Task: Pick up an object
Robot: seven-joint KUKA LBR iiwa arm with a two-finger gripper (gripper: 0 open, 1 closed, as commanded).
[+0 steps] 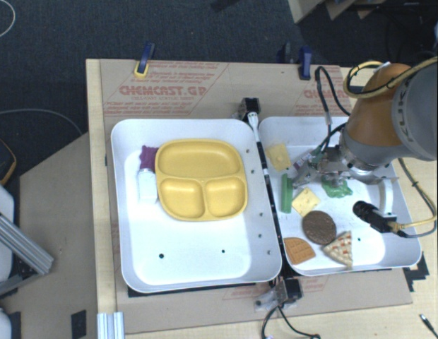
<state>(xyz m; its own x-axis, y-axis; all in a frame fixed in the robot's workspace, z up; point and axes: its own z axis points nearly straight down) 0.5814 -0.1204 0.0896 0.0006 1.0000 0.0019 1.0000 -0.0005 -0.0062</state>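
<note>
My gripper [323, 172] hangs low over the middle of the right bin [388, 258], under the orange-banded wrist. A green toy piece [338, 188] lies just beside and below it; whether they touch I cannot tell. Around it lie a pale yellow block [278, 156], a green stick [285, 193], a yellow cheese wedge [304, 201], a brown round cookie [319, 227], an orange waffle-like biscuit [297, 250] and a pizza slice [339, 248].
The left bin [198, 263] holds a yellow divided plate [201, 177], with a purple item [148, 157] and a white bottle [146, 186] at its left side. The wall between the two bins runs close to the green stick.
</note>
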